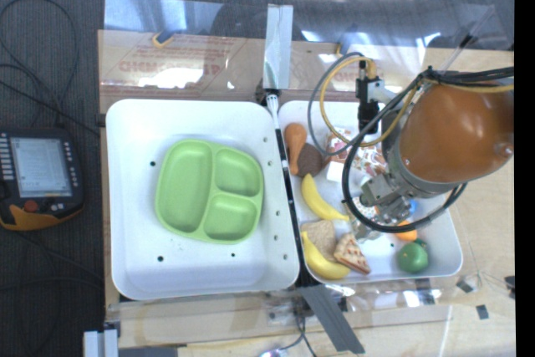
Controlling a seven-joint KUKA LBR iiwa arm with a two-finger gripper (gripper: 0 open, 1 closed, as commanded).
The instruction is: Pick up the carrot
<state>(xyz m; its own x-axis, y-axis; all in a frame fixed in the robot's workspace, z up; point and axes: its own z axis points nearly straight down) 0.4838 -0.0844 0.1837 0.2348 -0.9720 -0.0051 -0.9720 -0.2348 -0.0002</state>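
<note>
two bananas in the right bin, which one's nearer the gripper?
The upper banana, lying mid-bin just left of the gripper. The other banana sits lower, at the bin's front-left corner beside the pizza slice, farther from the gripper.

Green three-section plate [210, 191] in left bin [134, 263]. Right bin [447, 259]: two bananas [316, 198] [322, 259], pizza slice [353, 253], green apple [411, 257]. Teach pendant [38, 178] on floor, far left.

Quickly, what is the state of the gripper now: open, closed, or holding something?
Gripper: cannot be told; the arm's wrist hides it, low over the right bin.
</note>
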